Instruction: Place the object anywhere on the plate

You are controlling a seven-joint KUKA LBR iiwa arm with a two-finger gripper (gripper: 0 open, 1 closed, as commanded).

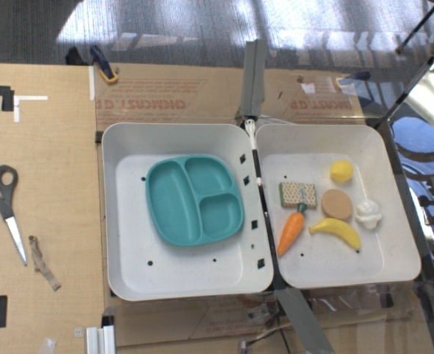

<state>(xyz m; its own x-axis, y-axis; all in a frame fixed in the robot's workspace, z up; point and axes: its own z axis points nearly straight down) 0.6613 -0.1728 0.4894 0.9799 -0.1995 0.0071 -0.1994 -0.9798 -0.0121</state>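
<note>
A light wooden table carries a flat sheet of brown printed cardboard, and two shallow white plastic bins sit side by side on it, their inner walls touching along the middle.

The left bin holds a teal plastic plate with rounded corners and three compartments. One long compartment runs along its left side and two smaller ones are stacked on its right. The plate lies flat, turned slightly askew, near the centre of the bin, and nothing rests on it.

The right bin holds every loose object, so whichever one the task means lies here, well apart from the plate. A yellow curved toy banana lies toward the front, with its back arched upward in the view. An orange toy carrot with a green top lies at a slant to the banana's left, near the bin's inner wall. A tan round flat disc sits just above the banana, and a small white lumpy piece is just beside its right edge. A small rectangular block with a pale speckled pattern lies just above the carrot's green top. A small yellow ball-like fruit sits farthest back.

On the bare table to the left lie grey-handled metal scissors, points toward the front.
</note>
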